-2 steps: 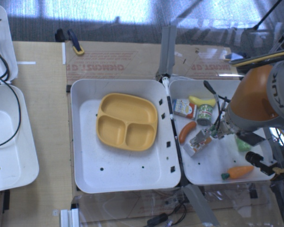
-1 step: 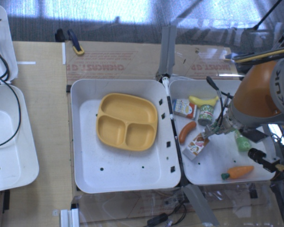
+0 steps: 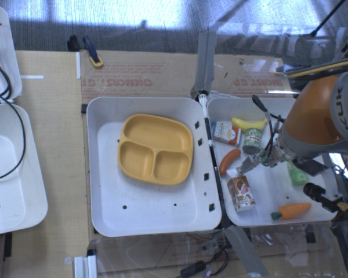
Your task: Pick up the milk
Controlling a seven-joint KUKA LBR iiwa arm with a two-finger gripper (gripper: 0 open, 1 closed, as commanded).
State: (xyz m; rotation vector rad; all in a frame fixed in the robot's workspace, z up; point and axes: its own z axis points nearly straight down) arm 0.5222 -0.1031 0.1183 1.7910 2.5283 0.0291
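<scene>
One boxy milk carton (image 3: 225, 132) | glossy | beside round can (image 3: 253, 139)

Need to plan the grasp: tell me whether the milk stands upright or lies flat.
Lying flat. The milk shows its broad printed face to the overhead camera, resting on the right bin's floor beside the banana.
</scene>
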